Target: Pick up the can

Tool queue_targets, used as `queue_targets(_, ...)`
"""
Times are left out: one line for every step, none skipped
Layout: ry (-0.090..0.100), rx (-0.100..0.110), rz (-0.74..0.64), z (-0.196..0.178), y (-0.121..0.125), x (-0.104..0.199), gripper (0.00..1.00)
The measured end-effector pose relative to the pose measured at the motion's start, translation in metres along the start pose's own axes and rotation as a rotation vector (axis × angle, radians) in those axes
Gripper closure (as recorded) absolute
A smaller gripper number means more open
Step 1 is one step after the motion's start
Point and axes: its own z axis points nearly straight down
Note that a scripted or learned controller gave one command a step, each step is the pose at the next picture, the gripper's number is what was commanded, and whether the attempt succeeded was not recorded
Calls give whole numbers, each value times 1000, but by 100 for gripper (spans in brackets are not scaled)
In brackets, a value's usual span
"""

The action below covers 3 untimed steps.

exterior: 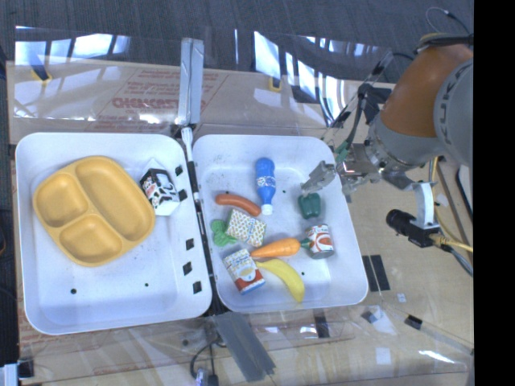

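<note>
Gripper (319, 177) poised above the right bin's (342, 284) far-right part, with the can (319, 241) nearer the camera.

The can lies tipped on its side just right of the carrot (276, 249), its long axis running roughly toward the green pepper (310, 206). That pepper sits between can and gripper; whether the fingers are spread or closed cannot be told. Reaching the can likely means moving past the pepper toward the near rim.

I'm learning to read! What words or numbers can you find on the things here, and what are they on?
No text here can be read clearly.
Red print on the clear sheet behind the bins: mirrored and blurred, unreadable.
Labels on the can, the small carton and the blue bottle: too small to read.
</note>
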Motion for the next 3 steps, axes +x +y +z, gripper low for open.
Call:
queue_targets(0,-2,18,139,-24,-3,0)
queue_targets(1,-2,-89,139,-61,1,0)
queue_targets(1,-3,-127,139,-82,-2,0)
